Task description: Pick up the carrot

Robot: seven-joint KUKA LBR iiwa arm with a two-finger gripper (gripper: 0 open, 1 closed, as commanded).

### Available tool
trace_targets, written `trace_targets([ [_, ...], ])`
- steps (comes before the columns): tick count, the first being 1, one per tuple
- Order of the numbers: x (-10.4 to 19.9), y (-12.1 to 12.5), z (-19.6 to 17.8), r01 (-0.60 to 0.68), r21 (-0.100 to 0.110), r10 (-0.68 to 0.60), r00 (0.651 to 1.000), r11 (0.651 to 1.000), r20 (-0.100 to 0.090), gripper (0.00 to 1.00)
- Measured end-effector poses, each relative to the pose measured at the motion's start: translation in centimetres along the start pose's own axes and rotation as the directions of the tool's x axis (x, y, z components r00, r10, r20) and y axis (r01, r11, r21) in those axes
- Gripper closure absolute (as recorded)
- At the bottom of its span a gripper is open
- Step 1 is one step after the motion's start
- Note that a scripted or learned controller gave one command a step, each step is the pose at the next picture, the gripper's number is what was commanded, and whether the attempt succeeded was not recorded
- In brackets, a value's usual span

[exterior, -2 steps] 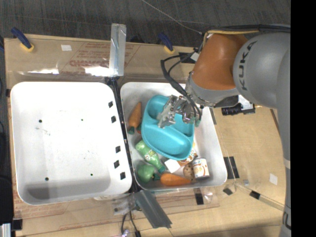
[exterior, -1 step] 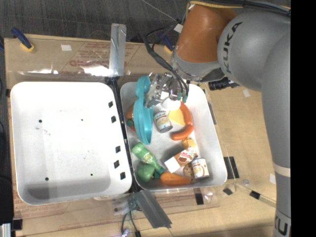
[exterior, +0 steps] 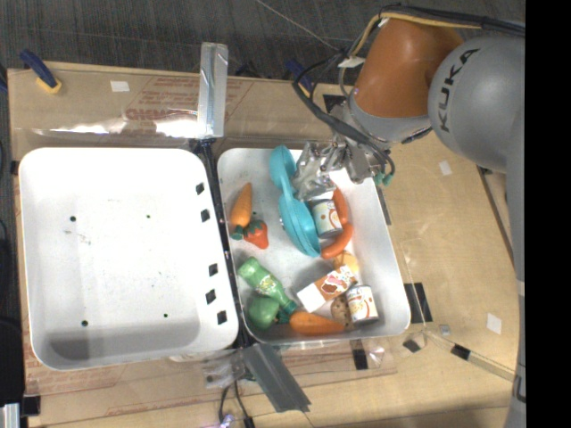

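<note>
1. The carrot lies in the right bin, near its left wall and toward the far end, tilted, with nothing gripping it.
2. Just beside its lower end sits a small red item; further toward the near end are green vegetables.
3. A second orange, carrot-like piece lies along the near wall, beside small cans.
4. A teal utensil runs down the middle of the bin, between the carrot and an orange sausage-like piece.
5. The gripper hangs over the far end of the right bin, above the teal utensil and well to the right of the carrot; whether it is open or closed cannot be told from here.
6. Judged from this, the pick is not yet done: the gripper has to reach the carrot, grasp it and lift.
7. The left bin holds nothing relevant.
</note>
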State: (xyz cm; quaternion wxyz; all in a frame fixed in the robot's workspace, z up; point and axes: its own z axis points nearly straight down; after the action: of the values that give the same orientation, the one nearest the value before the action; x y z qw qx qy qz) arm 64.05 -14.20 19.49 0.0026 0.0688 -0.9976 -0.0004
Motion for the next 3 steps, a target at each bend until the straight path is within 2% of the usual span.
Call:
trace_targets([
  [1, -1.9, 1.2, -5.7, 0.097, 0.004, -0.097, 0.995, 0.995, 0.011, 1.00],
  [2, -1.2, -3.8, -5.4, 0.375, 0.007, -0.375, 0.927, 0.927, 0.009, 1.00],
  [3, 2.6, -6.5, -0.2, 0.627, 0.002, -0.627, 0.779, 0.779, 0.003, 1.00],
])
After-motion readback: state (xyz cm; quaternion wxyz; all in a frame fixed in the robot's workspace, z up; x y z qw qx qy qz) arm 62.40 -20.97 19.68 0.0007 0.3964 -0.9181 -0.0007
